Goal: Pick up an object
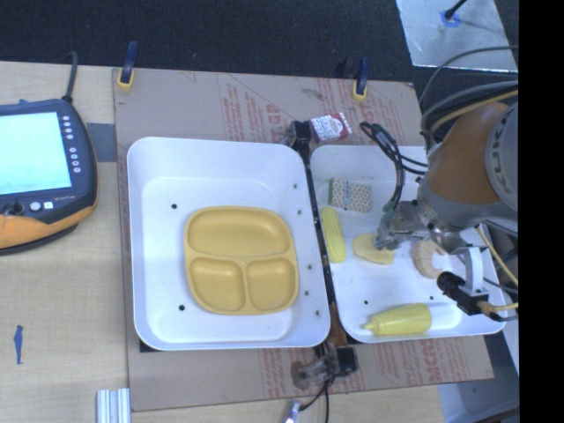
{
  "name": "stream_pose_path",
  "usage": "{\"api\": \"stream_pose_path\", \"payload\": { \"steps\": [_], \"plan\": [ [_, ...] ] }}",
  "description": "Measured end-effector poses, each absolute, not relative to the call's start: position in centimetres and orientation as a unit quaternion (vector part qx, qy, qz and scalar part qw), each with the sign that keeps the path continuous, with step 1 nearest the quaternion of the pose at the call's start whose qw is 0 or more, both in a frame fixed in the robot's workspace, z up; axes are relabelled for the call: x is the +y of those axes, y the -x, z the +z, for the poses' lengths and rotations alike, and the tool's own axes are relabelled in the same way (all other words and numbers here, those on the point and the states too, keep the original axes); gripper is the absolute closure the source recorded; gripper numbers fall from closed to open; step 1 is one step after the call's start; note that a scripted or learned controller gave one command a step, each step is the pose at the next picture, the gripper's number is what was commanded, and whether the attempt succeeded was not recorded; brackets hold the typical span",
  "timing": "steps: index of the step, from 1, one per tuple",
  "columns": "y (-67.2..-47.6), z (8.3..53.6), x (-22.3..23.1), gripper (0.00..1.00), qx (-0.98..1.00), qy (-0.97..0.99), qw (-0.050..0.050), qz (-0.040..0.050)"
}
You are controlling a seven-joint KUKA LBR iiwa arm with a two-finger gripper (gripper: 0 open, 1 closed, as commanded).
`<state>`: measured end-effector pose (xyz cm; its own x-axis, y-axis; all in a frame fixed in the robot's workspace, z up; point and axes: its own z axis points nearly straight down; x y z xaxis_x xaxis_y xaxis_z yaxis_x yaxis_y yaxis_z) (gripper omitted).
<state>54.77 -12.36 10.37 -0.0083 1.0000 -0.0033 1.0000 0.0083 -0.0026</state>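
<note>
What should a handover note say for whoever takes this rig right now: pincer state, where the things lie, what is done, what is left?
Pincer: low in the right bin, over the pale yellow slice; nothing visibly held.
Right bin: corn cob along the left wall, patterned packet at the back, yellow squeeze bottle lying at the front, beige piece under the arm.
Left bin: yellow divided tray.
Done: the arm has reached into the right bin.
Left: grasp an object and lift it.

Smooth matt yellow plastic divided tray (240,259) in a glossy white plastic bin (150,236); brown cardboard sheet (247,104) covers the pale wood worktop (62,324)
</note>
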Motion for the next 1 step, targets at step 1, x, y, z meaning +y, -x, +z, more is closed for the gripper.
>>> {"api": "stream_pose_path", "payload": {
  "steps": [1],
  "plan": [
    [-54.75, 11.38, -12.45, 1.00, 0.711, -0.703, 0.000, -0.0034]
  ]
}}
